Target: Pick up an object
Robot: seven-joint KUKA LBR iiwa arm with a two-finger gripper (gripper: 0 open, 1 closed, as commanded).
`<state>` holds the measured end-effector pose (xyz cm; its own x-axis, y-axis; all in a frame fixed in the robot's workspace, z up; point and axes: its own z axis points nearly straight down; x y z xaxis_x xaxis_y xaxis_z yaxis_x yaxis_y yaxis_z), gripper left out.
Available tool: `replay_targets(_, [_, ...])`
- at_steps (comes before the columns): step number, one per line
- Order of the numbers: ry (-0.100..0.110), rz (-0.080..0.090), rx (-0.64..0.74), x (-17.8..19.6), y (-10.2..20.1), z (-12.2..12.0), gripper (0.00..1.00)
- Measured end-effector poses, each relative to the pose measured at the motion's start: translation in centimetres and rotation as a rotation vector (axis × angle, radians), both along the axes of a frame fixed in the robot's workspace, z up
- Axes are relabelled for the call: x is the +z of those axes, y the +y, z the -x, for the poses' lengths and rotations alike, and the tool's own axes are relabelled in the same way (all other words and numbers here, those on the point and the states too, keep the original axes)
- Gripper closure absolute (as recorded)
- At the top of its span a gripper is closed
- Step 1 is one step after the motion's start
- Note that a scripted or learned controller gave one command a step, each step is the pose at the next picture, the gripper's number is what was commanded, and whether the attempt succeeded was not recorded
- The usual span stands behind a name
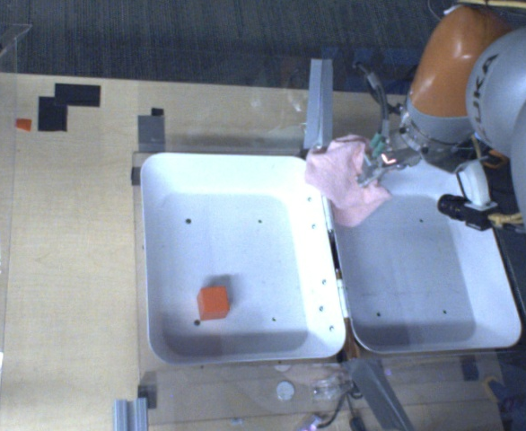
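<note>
Orange block [214, 303]: near-left in left bin [169, 241]. Pink cloth [346, 187]: at far divider, clenched in claw [377, 162], lifted over right bin [478, 321].

My arm [505, 70] is running off the right edge. My claw [377, 162] is covering part of the pink cloth [344, 182], and its grip is looking too small to judge.

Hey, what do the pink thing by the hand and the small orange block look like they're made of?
The pink thing looks like soft cloth: matte, crumpled, draping in folds beside the hand. The orange block looks rigid, with flat matte faces and squared edges; possibly foam, wood or plastic, I can't tell which.
</note>
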<state>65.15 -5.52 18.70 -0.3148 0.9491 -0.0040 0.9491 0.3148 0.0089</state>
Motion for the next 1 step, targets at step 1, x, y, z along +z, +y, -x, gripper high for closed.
replay_targets(1, [0.002,-0.002,-0.259,1.38,-3.12,-1.43,1.00])
